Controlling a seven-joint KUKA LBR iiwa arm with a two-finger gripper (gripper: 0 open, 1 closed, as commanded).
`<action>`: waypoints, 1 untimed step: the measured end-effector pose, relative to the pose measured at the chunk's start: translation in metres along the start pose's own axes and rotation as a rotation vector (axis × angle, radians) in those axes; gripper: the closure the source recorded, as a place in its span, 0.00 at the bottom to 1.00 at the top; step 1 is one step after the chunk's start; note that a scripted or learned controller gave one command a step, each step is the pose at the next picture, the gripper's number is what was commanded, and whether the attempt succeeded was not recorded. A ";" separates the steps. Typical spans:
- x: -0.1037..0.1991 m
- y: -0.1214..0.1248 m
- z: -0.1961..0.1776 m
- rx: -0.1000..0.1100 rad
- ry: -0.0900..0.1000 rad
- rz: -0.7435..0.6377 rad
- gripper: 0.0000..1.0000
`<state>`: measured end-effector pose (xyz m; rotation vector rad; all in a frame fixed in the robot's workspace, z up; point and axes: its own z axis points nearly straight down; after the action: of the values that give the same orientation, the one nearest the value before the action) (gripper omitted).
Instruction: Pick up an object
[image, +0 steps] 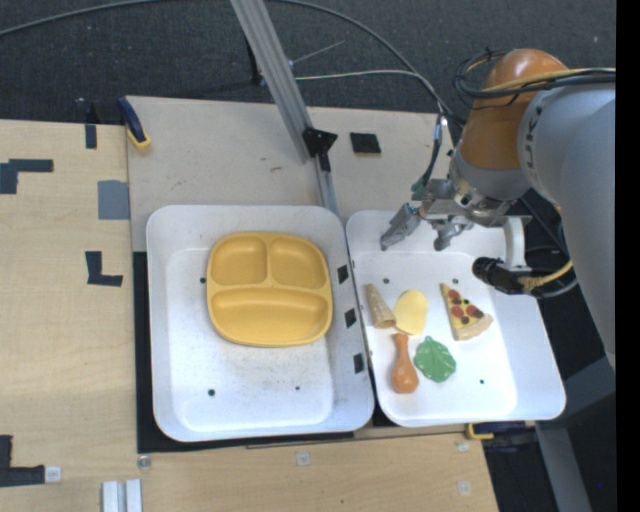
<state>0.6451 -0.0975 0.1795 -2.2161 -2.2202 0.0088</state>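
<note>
The pincer (421, 235) hangs over the upper part of the right bin (520, 385), fingers spread apart with nothing between them. Nothing is lifted yet: pizza slice (464, 312), green piece (435, 359), yellow piece (410, 311) and drumstick (402, 366) lie below it, mid-bin, so the whole grasp remains.

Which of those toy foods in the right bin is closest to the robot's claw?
The pizza slice: it lies nearest the gripper, farther right than the beige wedge, pale yellow piece, green piece and drumstick.
</note>
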 end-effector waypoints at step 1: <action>0.000 0.009 0.057 -0.001 0.000 -0.001 0.00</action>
<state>0.6536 -0.0972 0.1224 -2.2155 -2.2221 0.0083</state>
